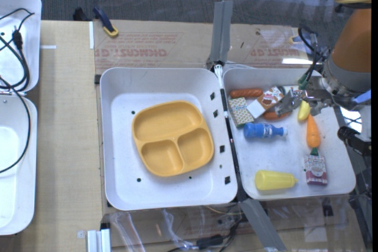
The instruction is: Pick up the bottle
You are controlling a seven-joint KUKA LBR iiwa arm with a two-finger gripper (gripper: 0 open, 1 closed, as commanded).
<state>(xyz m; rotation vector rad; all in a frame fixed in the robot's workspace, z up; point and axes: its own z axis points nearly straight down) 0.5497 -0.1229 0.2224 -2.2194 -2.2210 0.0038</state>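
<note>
Approach step, we judge: gripper (290,102) hangs low in the right bin (348,183), fingers apart, gripping nothing. Blue bottle (265,131) lies on its side just below-left of them. Next we need a short shift over its body, then closing.

You will find the bottle (265,131) lying on its side on the floor of the right bin (336,186), in that bin's left half. It is small and blue, with a white band near one end and a paler, narrow tip pointing toward the bin's right wall. Its blunt blue end points toward the bin's left wall, close to it but not touching as far as you can tell. Its long axis runs nearly level across the bin, tilted only slightly. It lies about midway between the bin's far and near walls, and nothing rests on top of it.
</note>
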